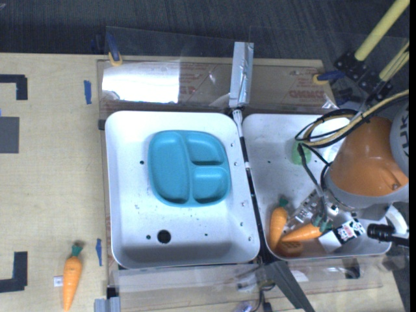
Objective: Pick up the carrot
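Pale wood counter (45, 194) carries two shallow white bins side by side: the left bin (130, 239) holds a blue divided plate (189, 167), and the right bin (273, 142) receives the grey arm (367, 168) with its orange band, reaching in from the right of the view. At the arm's tip the jaws (312, 218) sit low in the near corner of the right bin, among cabling and metal parts; whether they are parted or clenched cannot be told at this resolution. Two orange carrots lie in that corner. One carrot (277, 227) stands roughly upright against the bin's left wall, just left of the jaws. A second carrot (300, 234) lies just below the jaws, long axis roughly crosswise, apparently touching or nearly so; no grip is confirmed. A third carrot (71, 275) rests on the counter, well apart, left of both bins. Judgement: the crosswise carrot is the nearer candidate.
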`<state>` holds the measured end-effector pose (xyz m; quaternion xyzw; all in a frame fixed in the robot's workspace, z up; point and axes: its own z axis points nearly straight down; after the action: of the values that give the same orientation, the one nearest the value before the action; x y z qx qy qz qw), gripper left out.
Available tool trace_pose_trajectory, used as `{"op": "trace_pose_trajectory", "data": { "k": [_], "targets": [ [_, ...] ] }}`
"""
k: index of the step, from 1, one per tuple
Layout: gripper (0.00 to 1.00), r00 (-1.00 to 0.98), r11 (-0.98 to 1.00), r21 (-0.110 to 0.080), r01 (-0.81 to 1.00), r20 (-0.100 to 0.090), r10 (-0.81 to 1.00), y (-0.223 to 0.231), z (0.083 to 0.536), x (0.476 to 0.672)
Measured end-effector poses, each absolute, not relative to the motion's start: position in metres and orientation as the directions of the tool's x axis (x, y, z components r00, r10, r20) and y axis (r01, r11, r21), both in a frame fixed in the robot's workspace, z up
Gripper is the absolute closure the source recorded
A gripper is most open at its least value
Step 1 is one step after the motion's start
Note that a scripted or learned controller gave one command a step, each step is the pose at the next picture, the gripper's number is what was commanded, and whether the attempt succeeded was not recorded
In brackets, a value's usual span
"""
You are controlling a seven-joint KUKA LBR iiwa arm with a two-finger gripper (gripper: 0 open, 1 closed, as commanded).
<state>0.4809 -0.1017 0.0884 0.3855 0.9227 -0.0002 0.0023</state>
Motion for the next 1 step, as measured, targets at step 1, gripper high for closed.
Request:
{"op": "trace_pose_trajectory", "data": {
  "k": [1],
  "targets": [
    [1.0, -0.702, 0.702, 0.006, 0.712, -0.008, 0.712, -0.1012, 0.0988, 0.4825]
  ]
}}
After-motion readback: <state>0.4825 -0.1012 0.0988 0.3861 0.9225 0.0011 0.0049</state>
